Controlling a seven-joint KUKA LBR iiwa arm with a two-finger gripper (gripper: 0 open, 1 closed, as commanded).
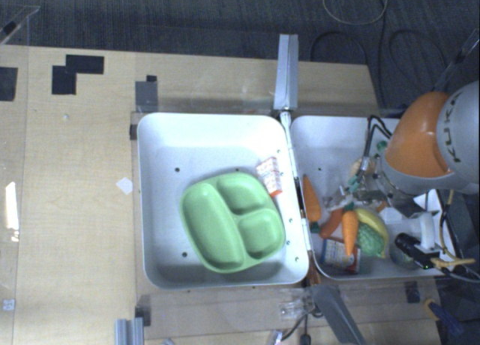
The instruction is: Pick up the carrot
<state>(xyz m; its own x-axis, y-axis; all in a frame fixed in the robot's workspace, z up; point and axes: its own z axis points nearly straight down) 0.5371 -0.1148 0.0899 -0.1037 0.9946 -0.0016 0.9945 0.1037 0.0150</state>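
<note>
Approach step: gripper hangs over right bin clutter; finger state cannot be told. Carrot lies just below it, beside the banana. Next: descend squarely onto carrot.

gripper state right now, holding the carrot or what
gripper: low in the right bin over the toy pile, beside the carrot; open or closed cannot be told.

I see the carrot, orange and tapered, lying in my right-hand bin among a heap of toy food. It points roughly toward the bin's near edge, pressed against a yellow banana.
</note>
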